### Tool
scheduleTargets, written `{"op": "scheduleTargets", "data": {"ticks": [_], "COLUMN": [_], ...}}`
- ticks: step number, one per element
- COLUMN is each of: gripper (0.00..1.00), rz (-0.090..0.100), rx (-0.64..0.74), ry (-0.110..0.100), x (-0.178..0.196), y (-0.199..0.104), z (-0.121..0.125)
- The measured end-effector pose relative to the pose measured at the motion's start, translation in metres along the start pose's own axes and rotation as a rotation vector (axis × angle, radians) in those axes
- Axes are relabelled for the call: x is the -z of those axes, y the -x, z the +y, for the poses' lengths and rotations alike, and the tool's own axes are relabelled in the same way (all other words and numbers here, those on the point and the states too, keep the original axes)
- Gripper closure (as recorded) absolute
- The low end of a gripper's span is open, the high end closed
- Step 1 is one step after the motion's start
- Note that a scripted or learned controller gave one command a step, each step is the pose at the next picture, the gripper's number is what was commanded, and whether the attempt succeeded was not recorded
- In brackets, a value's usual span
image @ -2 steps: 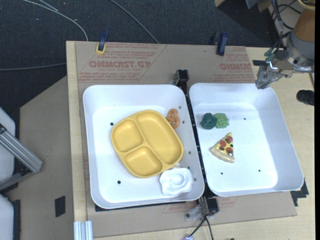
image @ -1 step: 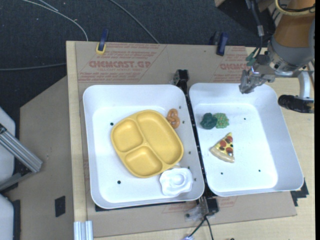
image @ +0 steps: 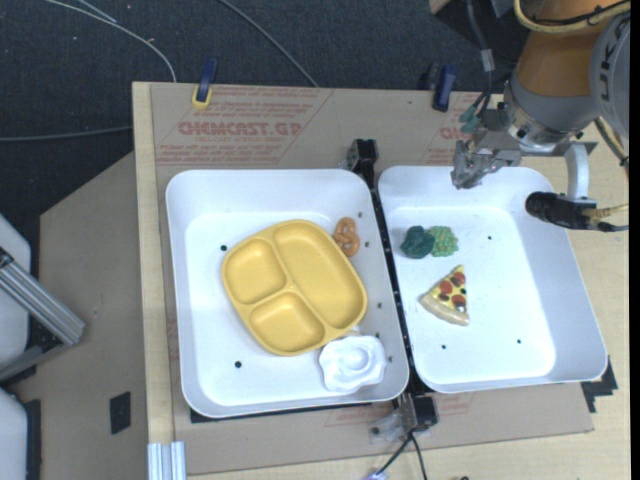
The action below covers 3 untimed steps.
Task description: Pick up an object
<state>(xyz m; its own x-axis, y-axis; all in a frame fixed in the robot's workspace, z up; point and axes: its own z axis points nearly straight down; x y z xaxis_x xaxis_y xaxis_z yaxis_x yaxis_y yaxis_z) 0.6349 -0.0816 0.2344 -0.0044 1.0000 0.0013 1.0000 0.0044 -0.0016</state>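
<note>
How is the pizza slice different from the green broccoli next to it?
The pizza slice is a flat triangle, while the broccoli is a lumpy, rounded clump. The pizza slice is tan with red spots; the broccoli is dark and light green. The broccoli lies nearer the tool, and the pizza slice sits farther from it. Both are toy foods lying in the right bin.

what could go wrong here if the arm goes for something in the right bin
The pincer sits over the right bin's far rim, so a straight descent may hit the wall. The green broccoli-like toy and pizza slice toy lie close together, so reaching for one may nudge the other. The pizza slice lies flat, so the pincer could slide off it.
</note>
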Motion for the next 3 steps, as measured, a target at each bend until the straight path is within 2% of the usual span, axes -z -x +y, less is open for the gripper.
{"op": "scheduleTargets", "data": {"ticks": [1, 3], "gripper": [1.00, 1.00], "rz": [0.001, 0.000], "rx": [0.001, 0.001], "ry": [0.000, -0.002], "x": [0.008, -0.014], "y": [-0.059, -0.166], "z": [-0.005, -0.008]}}
